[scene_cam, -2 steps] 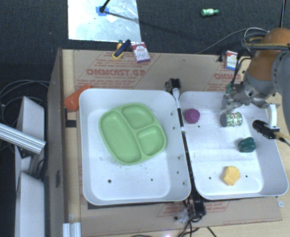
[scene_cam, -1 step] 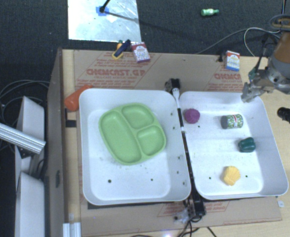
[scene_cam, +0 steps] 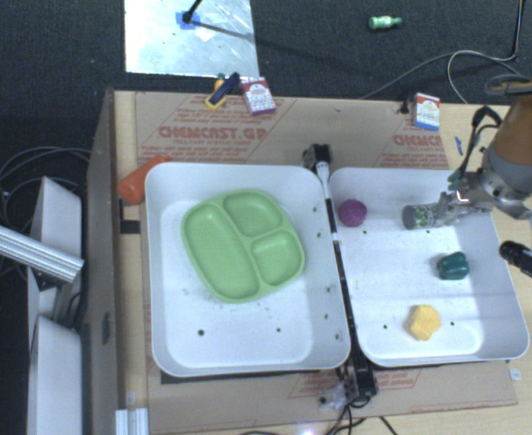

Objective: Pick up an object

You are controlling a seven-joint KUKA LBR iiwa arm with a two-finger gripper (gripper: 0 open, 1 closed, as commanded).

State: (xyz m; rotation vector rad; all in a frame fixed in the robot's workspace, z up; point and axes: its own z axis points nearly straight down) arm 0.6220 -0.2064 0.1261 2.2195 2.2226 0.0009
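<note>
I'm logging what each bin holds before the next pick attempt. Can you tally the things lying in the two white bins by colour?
Light green: 1, the divided plate in the left bin
Purple: 1, a small ball
Grey-green: 1, a small bottle by the tool
Dark green: 1, a lump
Yellow: 1, a lump
Total: 5, four of them in the right bin

Robotics lab: bench (scene_cam: 202,134) with 2 white bins (scene_cam: 247,352), loose cables (scene_cam: 447,66), dark carpet (scene_cam: 39,53).
</note>
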